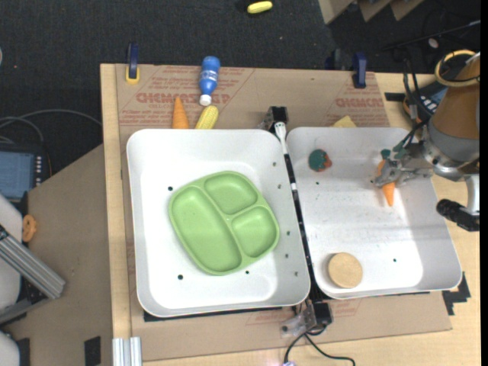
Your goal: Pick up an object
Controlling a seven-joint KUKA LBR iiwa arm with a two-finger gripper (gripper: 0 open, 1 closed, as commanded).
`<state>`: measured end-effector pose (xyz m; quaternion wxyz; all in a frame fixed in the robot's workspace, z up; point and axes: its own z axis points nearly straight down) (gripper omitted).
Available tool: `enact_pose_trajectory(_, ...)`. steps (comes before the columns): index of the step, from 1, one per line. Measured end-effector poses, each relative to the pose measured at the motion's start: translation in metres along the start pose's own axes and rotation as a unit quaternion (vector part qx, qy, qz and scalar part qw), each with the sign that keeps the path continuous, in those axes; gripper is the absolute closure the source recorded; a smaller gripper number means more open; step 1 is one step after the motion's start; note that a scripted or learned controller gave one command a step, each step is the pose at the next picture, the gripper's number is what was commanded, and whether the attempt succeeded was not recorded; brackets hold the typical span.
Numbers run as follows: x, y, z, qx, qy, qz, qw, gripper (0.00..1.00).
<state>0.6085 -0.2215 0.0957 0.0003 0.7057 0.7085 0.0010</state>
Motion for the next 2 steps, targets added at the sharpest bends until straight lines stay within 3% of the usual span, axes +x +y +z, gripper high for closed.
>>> enact_pose_trajectory(1, 0.065, 0.020, 0.011, 0.004, -0.001, 0.000, 1.0000, 1.00)
enact_pose_trajectory(2, 0.156, -0.021, -0.095, -0.001, 0.001, -0.002, 1.0000, 1.00)
